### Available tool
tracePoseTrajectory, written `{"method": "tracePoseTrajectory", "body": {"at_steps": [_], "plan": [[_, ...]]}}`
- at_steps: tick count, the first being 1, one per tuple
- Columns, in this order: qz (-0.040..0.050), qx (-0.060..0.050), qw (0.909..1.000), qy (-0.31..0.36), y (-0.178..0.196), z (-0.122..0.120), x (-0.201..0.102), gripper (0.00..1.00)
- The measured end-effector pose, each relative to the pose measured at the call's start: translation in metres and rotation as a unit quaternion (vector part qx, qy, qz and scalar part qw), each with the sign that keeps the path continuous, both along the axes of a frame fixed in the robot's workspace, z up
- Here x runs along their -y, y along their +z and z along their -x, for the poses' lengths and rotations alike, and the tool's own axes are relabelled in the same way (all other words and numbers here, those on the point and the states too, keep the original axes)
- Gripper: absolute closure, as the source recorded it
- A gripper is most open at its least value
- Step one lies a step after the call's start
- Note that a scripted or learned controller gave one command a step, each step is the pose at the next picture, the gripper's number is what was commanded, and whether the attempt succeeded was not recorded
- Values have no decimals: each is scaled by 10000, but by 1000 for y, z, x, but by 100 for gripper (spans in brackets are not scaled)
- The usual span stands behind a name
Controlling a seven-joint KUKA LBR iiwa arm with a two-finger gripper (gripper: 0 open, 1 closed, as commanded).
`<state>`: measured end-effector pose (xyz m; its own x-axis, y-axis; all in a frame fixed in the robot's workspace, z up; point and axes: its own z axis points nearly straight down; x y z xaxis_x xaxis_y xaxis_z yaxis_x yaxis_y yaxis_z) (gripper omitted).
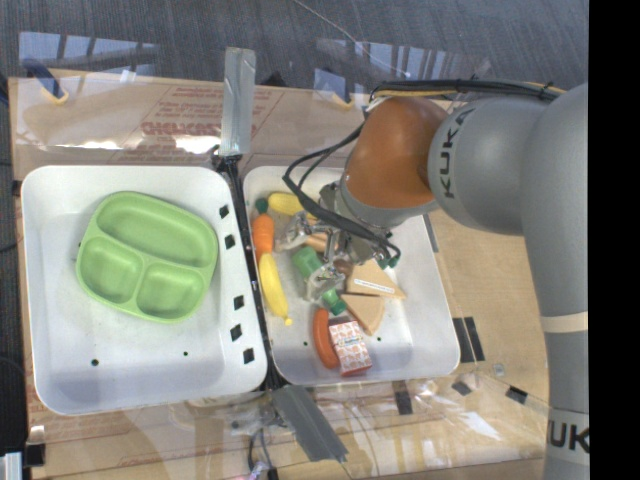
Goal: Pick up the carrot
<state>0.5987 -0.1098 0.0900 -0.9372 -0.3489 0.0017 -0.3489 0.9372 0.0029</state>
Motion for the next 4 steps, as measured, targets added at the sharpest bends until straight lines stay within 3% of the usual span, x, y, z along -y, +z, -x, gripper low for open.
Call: {"method": "tracePoseTrajectory", "body": {"at_steps": [1,2,3,4], "plan": [[3,32,10000,30,13,-3,-2,100],[5,49,9977,682,106,88,-83,100],[25,58,9790,2040,237,97,-54,100],[46,74,9876,1569,336,95,23,100]]}}
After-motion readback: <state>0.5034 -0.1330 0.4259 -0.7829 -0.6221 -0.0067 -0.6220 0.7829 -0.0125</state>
